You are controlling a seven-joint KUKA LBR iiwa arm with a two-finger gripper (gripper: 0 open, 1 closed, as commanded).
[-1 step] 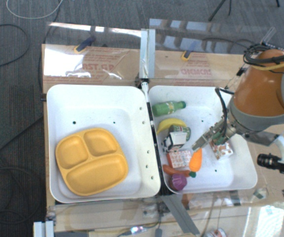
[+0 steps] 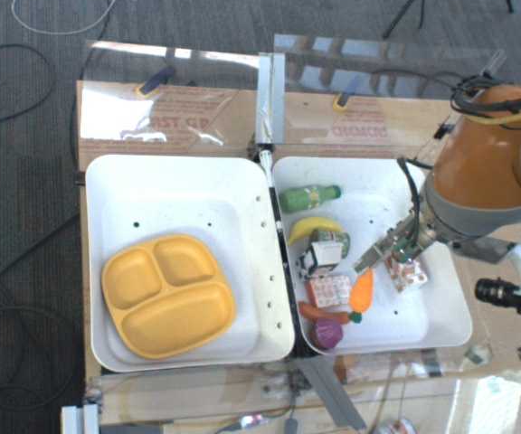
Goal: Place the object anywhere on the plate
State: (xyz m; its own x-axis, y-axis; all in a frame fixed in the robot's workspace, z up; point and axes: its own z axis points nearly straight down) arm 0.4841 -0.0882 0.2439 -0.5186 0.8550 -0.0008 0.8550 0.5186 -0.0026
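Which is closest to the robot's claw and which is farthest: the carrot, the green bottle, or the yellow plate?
Measured from the gripper in the camera view:
1. Carrot, just below and left of it in the right bin.
2. Green bottle, at the top left corner of the right bin.
3. Yellow plate, far off in the left bin.
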